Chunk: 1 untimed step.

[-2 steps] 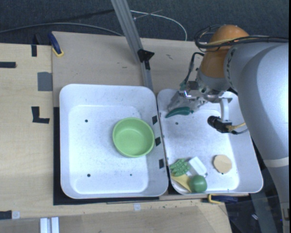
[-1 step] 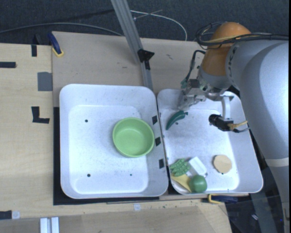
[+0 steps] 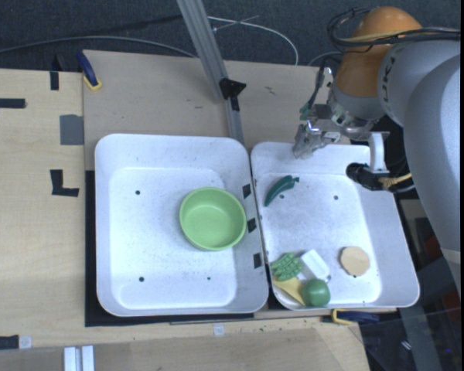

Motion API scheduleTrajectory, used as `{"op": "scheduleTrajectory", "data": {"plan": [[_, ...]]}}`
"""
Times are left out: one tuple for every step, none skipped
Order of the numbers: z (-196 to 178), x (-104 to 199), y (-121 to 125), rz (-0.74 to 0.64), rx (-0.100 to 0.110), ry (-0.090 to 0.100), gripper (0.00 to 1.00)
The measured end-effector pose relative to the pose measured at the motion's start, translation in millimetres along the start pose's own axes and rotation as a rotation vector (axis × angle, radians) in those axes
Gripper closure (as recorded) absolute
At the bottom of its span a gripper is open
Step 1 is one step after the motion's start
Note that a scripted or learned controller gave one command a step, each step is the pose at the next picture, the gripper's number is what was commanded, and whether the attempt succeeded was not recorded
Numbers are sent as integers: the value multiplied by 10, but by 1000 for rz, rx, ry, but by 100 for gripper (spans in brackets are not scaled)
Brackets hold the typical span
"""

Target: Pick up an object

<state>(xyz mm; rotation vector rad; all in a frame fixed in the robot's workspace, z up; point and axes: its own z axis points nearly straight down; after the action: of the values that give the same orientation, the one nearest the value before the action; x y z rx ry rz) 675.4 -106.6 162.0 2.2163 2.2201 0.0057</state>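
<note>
Looking down on the worktop (image 3: 162, 99), you have the gripper (image 3: 305, 144) over the far rim of the right bin (image 3: 387, 230), and its metal tips sit so close together in this slanted view that you cannot tell how they are set, or whether anything is between them.

Take the green pepper (image 3: 279, 188) as your landmark and likeliest target: it lies on the bin floor just toward you and slightly left of the gripper. Its long axis runs diagonally, stem end pointing up toward the gripper, tail toward the wall shared with the left bin (image 3: 124, 207).

That wall is close on the pepper's left, so a grasp across its narrow width looks the safer call.

Well beyond the pepper, in the near corner, sit a green ball (image 3: 316, 292), a leafy green piece (image 3: 286, 267) and a white block (image 3: 315, 263); a tan disc (image 3: 355, 260) lies to their right. Left of the pepper, a green bowl (image 3: 212, 219) stands in the left bin.
</note>
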Motion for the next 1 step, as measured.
{"op": "scheduleTrajectory", "data": {"plan": [[-535, 4, 12, 0, 1, 0, 100]]}}
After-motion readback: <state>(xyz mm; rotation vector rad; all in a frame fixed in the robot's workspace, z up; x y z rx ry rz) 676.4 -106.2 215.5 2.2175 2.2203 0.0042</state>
